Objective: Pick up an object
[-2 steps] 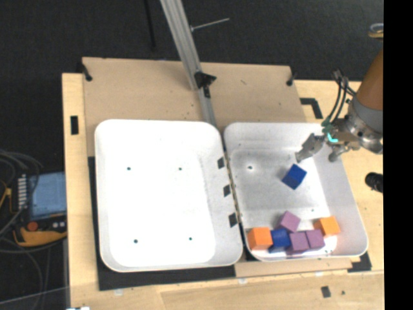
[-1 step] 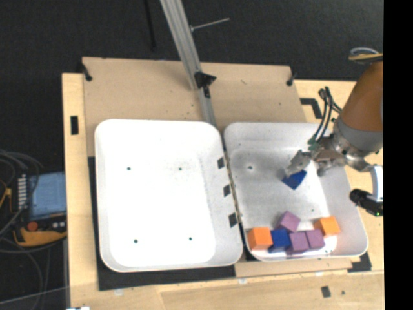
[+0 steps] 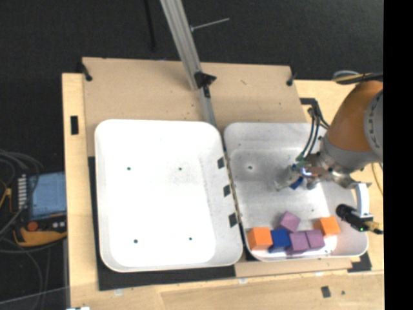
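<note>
My gripper (image 3: 295, 181) hangs low over the middle of the right bin (image 3: 258, 144), below the grey wrist and orange band. A small blue patch shows right at its tip; I cannot tell whether this is a block or part of the tool. Several blocks lie along the bin's near edge. From left to right they are an orange block (image 3: 261, 237), a blue block (image 3: 280, 239), a purple block (image 3: 290, 222), two more purple blocks (image 3: 306, 241) and a second orange block (image 3: 329, 225). The gripper is clearly apart from this row, further back in the bin.
The left bin (image 3: 161, 192) lies beside the right one, with clips along the shared rim (image 3: 227, 189). A slanted metal pole (image 3: 187, 44) rises behind the bins. A black fitting on the arm (image 3: 353, 217) overhangs the right bin's right rim.
</note>
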Available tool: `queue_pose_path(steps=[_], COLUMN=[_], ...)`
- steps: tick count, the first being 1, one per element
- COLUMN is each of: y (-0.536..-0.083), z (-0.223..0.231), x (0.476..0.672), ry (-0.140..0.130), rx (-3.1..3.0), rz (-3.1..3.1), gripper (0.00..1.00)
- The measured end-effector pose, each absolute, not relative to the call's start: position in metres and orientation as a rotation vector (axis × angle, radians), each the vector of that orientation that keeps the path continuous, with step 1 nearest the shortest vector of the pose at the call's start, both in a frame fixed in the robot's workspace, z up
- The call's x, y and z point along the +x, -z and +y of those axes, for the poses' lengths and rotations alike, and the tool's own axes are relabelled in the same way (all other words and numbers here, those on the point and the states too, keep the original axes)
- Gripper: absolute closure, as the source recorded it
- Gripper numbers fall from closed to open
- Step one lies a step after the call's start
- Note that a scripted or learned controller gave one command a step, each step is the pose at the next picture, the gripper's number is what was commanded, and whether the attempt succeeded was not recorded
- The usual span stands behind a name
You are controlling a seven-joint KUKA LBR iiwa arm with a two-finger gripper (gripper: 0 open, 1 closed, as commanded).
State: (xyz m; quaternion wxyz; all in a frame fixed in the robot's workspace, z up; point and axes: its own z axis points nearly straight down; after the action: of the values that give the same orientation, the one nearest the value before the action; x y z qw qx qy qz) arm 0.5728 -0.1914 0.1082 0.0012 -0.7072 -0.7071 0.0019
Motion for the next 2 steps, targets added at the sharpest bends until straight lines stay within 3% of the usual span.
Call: queue_pose_path(steps=[1, 2], y=[-0.098, -0.110], z=[-0.193, -0.194], x=[0.574, 0.575], ry=[-0.001, 0.005], rx=[-2.227, -2.236], rz=[-2.221, -2.216], gripper=[0.00, 1.00])
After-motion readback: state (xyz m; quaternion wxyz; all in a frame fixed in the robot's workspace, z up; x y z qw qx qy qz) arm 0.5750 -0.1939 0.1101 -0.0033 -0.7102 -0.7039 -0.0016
